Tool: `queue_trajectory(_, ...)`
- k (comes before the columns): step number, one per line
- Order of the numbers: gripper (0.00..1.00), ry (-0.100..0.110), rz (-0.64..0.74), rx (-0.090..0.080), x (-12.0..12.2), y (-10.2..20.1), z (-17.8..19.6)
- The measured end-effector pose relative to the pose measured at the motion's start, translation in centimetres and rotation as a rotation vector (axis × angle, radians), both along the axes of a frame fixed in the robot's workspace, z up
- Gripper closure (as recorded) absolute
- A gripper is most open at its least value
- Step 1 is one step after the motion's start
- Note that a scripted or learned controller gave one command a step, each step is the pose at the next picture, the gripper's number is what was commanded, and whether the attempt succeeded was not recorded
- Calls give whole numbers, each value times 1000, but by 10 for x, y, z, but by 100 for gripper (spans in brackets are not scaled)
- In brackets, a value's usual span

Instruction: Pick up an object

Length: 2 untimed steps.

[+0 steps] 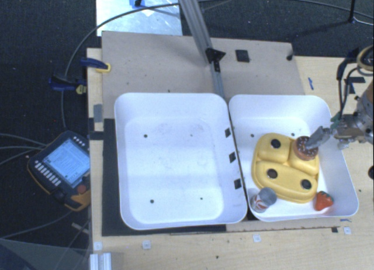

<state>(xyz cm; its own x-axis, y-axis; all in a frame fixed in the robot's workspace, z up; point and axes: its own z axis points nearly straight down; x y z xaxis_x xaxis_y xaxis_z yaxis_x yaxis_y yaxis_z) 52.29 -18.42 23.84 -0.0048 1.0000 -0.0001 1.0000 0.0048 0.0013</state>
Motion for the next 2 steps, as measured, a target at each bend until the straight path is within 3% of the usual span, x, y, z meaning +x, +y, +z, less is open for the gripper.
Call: queue_trajectory(2, 0, -3, -2, -1, -6, 5, -105)
